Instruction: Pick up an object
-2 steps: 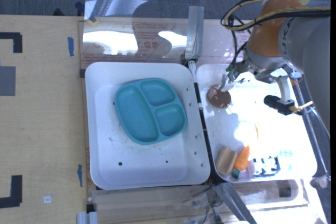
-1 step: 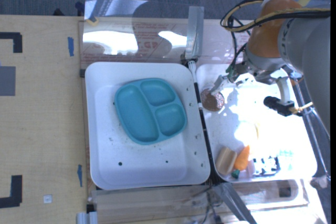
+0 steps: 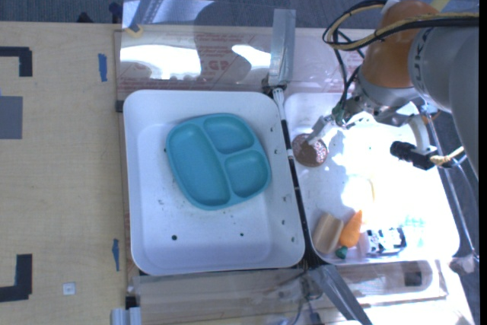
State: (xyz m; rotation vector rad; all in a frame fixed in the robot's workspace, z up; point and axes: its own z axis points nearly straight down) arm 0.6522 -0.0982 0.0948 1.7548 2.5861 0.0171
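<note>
The gripper [image 3: 337, 118] is seen low over the far left part of the right bin [image 3: 449, 240]; whether anything is held cannot be told against the glare. A brown round object [image 3: 310, 151] lies just near-left of it. A tan block [image 3: 327, 232] and an orange piece [image 3: 351, 228] lie together at the near left corner. A teal divided plate [image 3: 218, 160] is seen in the left bin [image 3: 144, 186].

Two white bins [image 3: 144, 240] are sitting side by side. One blue divided plate [image 3: 218, 160] is lying in the left bin. One brown round object [image 3: 310, 151], one tan block [image 3: 327, 231] and one orange piece [image 3: 351, 228] are lying in the right bin.
</note>
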